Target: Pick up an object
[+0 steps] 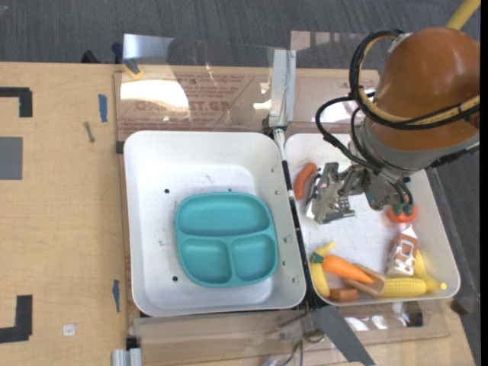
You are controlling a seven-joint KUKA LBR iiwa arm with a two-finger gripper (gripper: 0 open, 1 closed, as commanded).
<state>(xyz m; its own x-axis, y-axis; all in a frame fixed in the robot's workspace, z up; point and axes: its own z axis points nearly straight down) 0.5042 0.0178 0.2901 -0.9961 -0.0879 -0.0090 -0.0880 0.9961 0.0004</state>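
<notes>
- The gripper [329, 197] hung low over the right bin [446, 239], in its upper left part, beside the orange-red sausage-shaped toy [304, 180]. Whether it was released or clenched could not be told from the camera view, and nothing was seen held in it.
- The step in hand was judged to be the descent onto a chosen object. The sausage-shaped toy lay nearest and apart from the others, so it appeared the easiest target.
- A good grasp would call for centring over the toy, closing across its narrow width and keeping clear of the bin wall just beside it.
- The toy was small, elongated and smooth, lying at a slant near the divider between the bins.
- The carrot [345, 268], corn cob [402, 286] and other toys crowded the bin's lower edge, touching one another. The left bin [145, 166] held a teal divided tray [226, 237].
</notes>
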